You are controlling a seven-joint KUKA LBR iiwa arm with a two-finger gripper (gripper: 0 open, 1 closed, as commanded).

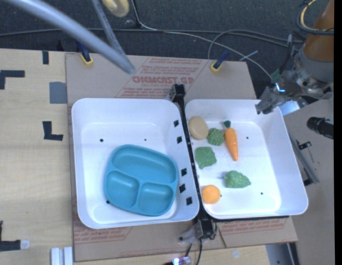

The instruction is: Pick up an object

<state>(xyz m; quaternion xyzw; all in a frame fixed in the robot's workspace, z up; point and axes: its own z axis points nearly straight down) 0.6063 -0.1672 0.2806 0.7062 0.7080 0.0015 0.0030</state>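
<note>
— Hovering my gripper (268, 105) over the right bin (281, 148)'s upper-right rim; I cannot tell how it is set, and nothing shows in it.

— Which target?

— I am judging the carrot (231, 142), lying mid-bin beside the broccoli (215, 136). I am planning a descent leftward, clearing the rim; open floor lies to its right.

Claw (268, 103) above right bin's (287, 148) far corner, carrot (231, 142) inside.

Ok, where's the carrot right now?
The carrot lies in the right bin, toward its back, just right of the small broccoli piece and the potato.
</note>
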